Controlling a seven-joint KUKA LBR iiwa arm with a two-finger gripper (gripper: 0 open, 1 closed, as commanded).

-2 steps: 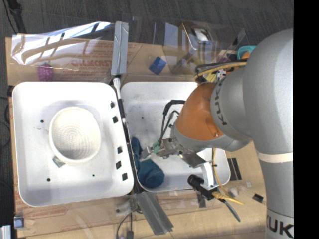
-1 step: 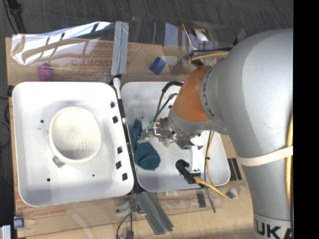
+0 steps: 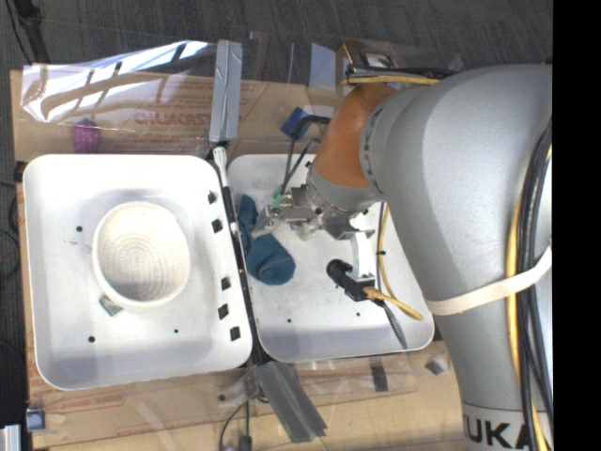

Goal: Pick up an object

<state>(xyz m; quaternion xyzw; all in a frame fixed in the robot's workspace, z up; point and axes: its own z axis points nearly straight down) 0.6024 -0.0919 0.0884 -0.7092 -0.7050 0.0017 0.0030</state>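
Both bins (image 3: 56, 365) white, the bowl (image 3: 141, 252) cream with concentric ridges, the cloth (image 3: 269, 261) dark blue

My arm (image 3: 470, 186) is grey and rounded — an orange band (image 3: 340, 148) above the wrist. Low down, dark letters "UKA" (image 3: 507, 430).

The blue cloth (image 3: 269, 259) looks matt and soft, the left bin (image 3: 56, 350) smooth plastic.

Two white bins (image 3: 47, 252) (image 3: 319, 341), one white bowl (image 3: 141, 252), one blue cloth (image 3: 270, 261), one small purple thing (image 3: 86, 137).
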